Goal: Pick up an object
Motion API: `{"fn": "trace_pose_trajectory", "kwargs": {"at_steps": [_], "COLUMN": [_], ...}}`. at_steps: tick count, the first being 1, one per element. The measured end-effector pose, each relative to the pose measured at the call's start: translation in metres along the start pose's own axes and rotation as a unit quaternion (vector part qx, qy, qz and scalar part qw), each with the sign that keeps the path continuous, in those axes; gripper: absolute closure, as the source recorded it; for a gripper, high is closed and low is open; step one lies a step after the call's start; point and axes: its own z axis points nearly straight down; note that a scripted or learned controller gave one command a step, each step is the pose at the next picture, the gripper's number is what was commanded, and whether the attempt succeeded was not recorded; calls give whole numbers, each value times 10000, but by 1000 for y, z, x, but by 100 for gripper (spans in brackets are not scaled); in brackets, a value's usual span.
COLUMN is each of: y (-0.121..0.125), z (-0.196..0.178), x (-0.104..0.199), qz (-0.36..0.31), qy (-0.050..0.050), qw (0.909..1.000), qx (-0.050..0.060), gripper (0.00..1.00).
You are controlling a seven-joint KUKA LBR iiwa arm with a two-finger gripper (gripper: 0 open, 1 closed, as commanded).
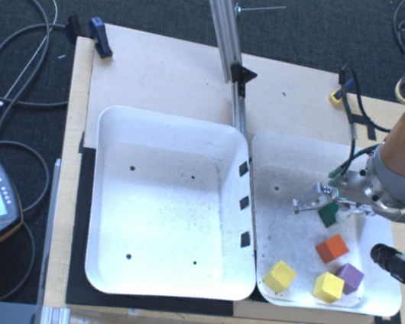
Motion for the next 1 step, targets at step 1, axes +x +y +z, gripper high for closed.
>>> {"fn": "trace_pose_trajectory", "kwargs": {"at_steps": [1], "y": [-21], "z": [89], "x": [-37], "qz": [24], "qy": [2], "qw": [10000], "qx": [44], "gripper": [0]}}
